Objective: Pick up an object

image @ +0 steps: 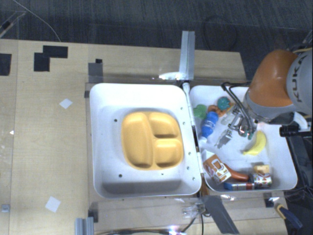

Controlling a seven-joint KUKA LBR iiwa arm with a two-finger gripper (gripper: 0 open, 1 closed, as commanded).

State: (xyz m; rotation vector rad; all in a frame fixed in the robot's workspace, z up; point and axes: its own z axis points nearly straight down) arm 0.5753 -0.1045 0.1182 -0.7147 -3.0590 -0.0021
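Grey arm reaching in from right, claw pointing down-left

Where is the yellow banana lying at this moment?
The yellow banana lies in the right white bin, near its middle, just right of the claw and above the small can.

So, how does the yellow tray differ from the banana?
The tray lies in the left bin; the banana lies in the right bin. The tray is far larger, boxy, with compartments; the banana is slim and curved. The banana has clutter around it; the tray lies alone. Both are yellow.
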